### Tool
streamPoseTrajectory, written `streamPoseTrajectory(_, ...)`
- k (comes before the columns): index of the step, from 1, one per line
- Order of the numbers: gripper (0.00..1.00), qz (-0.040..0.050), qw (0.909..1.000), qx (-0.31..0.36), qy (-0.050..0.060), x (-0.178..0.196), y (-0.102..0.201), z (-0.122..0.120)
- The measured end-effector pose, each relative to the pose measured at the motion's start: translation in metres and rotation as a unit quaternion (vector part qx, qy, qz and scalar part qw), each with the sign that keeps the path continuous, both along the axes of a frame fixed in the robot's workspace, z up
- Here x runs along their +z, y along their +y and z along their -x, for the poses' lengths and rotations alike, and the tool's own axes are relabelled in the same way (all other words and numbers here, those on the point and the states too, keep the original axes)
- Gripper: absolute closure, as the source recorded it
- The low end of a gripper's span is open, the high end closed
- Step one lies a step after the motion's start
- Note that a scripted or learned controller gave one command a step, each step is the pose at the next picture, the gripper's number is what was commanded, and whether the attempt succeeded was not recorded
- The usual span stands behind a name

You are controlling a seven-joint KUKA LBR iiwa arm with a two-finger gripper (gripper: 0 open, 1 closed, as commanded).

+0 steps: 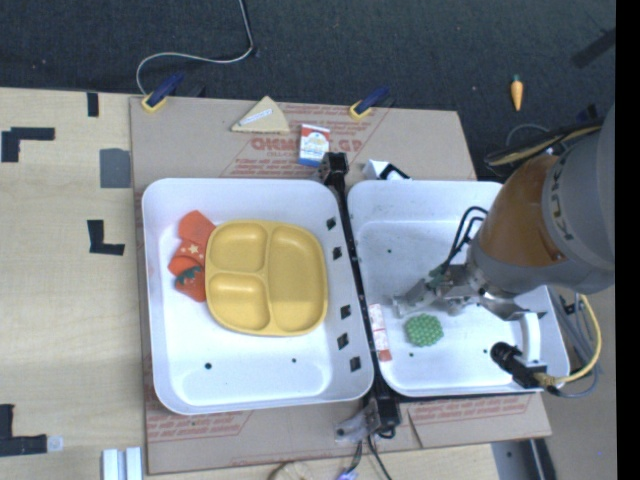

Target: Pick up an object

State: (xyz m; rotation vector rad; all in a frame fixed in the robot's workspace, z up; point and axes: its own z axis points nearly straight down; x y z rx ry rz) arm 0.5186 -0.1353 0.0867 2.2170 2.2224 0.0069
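Note:
A small round green object [423, 330] lies on the floor of the right bin [440, 380], toward its front. My gripper [432, 293] hangs just behind and above it, reaching in from the right under the orange-banded wrist. Nothing shows as held in it. In the left bin [170, 368] rests a yellow divided plate [268, 275]. An orange and red object [189, 253] with a bit of green sits against the plate's left side.
A small red and white box [314, 146] and a tan wedge [262, 116] lie on the cardboard behind the bins. A red and white label [376, 320] sits at the right bin's left wall. The black divider [345, 268] runs between the bins.

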Motion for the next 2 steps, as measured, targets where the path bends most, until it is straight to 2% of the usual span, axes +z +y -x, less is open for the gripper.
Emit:
streamPoseTrajectory(1,0.00,0.0012,1.0000,-0.001,0.001,0.001,0.020,0.034)
streamPoseTrajectory(2,1.00,0.0015,1.0000,-0.002,0.001,0.011,0.019,0.034)
